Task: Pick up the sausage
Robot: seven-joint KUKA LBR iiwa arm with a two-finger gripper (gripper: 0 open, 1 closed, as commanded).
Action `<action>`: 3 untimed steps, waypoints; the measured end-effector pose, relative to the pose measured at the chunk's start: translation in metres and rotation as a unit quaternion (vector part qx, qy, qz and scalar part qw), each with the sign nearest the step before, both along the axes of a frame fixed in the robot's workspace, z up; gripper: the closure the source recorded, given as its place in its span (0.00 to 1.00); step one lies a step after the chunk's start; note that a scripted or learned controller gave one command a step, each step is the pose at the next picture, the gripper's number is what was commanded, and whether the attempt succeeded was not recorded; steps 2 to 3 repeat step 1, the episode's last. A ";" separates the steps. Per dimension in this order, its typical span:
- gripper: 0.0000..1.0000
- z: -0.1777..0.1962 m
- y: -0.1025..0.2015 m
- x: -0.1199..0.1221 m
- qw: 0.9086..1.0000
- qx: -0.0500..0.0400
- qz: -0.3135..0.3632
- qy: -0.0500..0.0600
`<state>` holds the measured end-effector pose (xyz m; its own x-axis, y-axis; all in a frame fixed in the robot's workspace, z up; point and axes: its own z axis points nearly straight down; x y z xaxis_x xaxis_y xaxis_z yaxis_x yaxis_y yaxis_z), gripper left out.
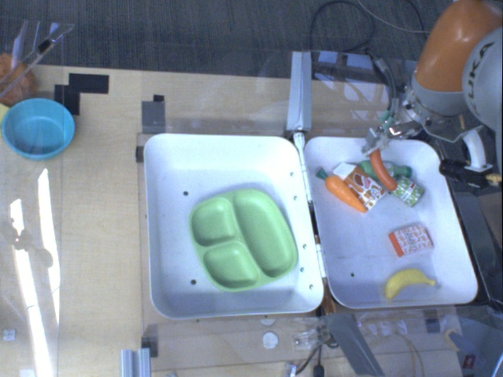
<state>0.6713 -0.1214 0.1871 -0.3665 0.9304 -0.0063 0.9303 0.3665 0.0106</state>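
Reddish-orange sausage (383, 169) lies in my right bin (452, 210), wedged against a small carton (365, 187), carrot (343, 192) and green can (407, 191), so my pincer (383, 136), its spread impossible to tell, may snag a neighbour instead.

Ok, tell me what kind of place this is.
Probably a robot lab's pick-and-place bench, not a kitchen. Two white bins sit side by side on a wooden bench, an arm reaches in, and the food, such as the sausage and banana, looks like toys.
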 end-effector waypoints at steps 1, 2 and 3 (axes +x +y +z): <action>1.00 0.063 0.069 0.000 0.997 0.000 0.078 -0.001; 1.00 0.063 0.069 0.000 0.997 0.000 0.078 -0.001; 1.00 0.063 0.069 0.000 0.997 0.000 0.078 -0.001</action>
